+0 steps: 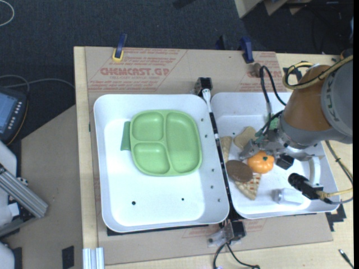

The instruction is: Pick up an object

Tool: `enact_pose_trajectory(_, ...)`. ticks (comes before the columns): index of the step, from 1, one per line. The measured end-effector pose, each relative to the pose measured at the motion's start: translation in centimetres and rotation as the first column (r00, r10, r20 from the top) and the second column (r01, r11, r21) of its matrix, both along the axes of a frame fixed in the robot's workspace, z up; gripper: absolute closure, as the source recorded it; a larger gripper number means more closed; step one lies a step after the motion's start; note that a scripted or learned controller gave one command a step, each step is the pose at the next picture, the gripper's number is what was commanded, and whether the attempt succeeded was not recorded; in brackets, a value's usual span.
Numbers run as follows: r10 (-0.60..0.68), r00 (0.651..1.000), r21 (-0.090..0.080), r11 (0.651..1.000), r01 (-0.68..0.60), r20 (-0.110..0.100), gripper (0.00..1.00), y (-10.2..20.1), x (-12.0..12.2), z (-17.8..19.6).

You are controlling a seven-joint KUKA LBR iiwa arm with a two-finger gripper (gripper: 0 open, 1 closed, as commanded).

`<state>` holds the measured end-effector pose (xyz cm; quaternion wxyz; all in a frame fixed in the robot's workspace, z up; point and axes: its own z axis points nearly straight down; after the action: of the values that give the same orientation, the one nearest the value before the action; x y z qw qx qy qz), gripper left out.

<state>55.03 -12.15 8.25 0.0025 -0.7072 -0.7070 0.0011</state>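
Observation:
The right bin [242,106] holds several small things. An orange round fruit [261,163] sits near its middle, and my gripper [266,148] hangs right over its upper edge, coming in from the right. The wrist hides whatever lies between gripper and fruit. A brown oval piece [239,171] lies just left of the fruit. Below it is a tan wedge with a grid pattern [249,188]. A tan lump [244,136] and a pale beige piece [226,145] lie up and to the left. A small white-grey cylinder [285,195] rests by the front wall.
The left bin [162,206] holds a green divided plate [166,142] in its upper half. A black divider rail [215,144] runs between the bins. The grey arm with its orange band [305,108] covers the right bin's right side.

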Motion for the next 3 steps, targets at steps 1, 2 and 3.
enact_pose_trajectory(1,-0.002,1.0,-0.001,1.0,0.002,0.005,1.0,-0.1,0.1,1.2)
enact_pose_trajectory(2,0.002,1.0,-0.003,1.0,-0.002,0.01,1.0,0.3,1.0,6.1)
enact_pose_trajectory(3,0.002,1.0,-0.003,1.0,-0.002,0.01,1.0,0.7,1.9,10.8)
